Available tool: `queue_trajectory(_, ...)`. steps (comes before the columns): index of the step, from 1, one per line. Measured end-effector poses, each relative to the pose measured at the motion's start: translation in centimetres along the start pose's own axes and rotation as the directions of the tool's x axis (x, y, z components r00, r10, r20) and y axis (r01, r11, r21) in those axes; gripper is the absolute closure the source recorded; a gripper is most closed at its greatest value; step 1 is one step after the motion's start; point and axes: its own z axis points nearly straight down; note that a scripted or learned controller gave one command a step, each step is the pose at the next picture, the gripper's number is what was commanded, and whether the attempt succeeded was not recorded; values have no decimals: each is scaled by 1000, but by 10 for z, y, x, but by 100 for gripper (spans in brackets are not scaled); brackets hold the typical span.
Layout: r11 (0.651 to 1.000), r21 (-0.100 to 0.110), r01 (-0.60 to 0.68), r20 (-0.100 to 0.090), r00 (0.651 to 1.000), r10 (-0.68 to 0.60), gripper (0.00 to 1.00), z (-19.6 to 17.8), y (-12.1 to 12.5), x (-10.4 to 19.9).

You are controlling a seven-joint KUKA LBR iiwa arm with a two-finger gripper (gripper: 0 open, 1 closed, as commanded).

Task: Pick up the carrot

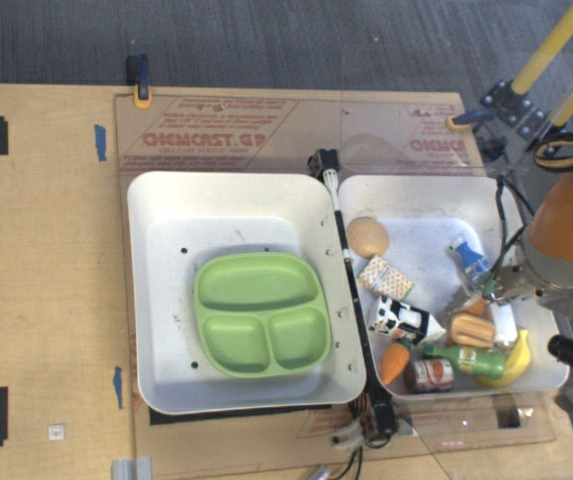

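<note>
Nearest the camera, the carrot (394, 363) lies in the right bin (421, 230), beside a can (432, 374). Whether the fingers (487, 290) are open I cannot tell.

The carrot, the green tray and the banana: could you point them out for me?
carrot (394, 363): camera view, middle of its orange body, near the right bin's front-left corner.
green tray (262, 311): camera view, on the ridge between its compartments, in the left bin.
banana (518, 360): camera view, on its yellow curve.
</note>
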Motion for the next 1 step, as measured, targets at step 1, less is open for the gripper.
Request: queue_trajectory(1,980,-6,201,9,980,-201,100,-1,-21,54)
